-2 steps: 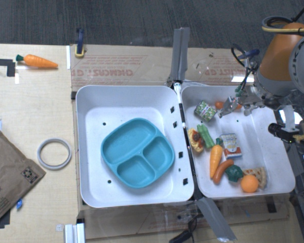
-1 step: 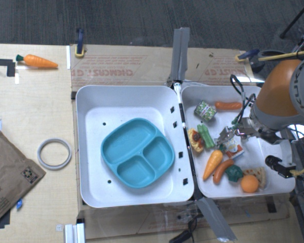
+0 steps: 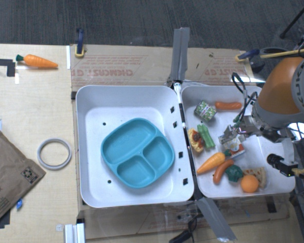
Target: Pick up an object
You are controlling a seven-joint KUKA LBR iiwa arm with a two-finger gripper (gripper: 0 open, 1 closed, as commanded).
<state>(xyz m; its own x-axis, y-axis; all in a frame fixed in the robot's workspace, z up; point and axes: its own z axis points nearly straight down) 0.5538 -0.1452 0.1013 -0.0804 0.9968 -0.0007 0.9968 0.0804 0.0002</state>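
Toy carrot (image 3: 211, 162) lies near the middle of the right bin (image 3: 281, 186), its tip just beside a small sausage (image 3: 221, 170) and a green-topped piece (image 3: 234, 173). The claw (image 3: 232, 138) hangs just above and to the right of it; whether it is apart or together I cannot tell from this slant. To grip well, it should probably come down across the carrot's thick middle, clear of the neighbours crowding its narrow end.

Two white bins (image 3: 83, 151), one blue divided plate (image 3: 137, 153), two toy carrots (image 3: 36, 61), one tape ring (image 3: 54, 153)
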